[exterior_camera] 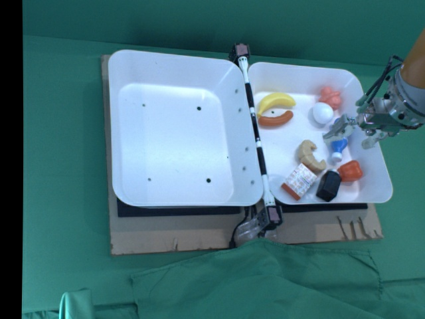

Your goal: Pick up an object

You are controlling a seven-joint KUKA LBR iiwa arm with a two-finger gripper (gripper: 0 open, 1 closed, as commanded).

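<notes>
The right bin [372,191] holds several small objects: a yellow banana [276,100], a red-brown sausage [275,118], a white ball [323,113], a pink-red lumpy toy [330,97], a tan pastry-like piece [310,155], a red and white box [300,180], a black block [329,185], an orange-red pepper [350,171] and a small blue and white bottle [338,148]. My gripper [352,132] hangs over the bin's right side, just above the bottle and right of the ball. Its fingers stand open with nothing between them.
The left bin [116,111] lies beside the right one, with a black and white hinge bar [255,131] between them. Both rest on a cardboard sheet [172,238] on green cloth. A fold of cloth [265,278] lies at the front.
</notes>
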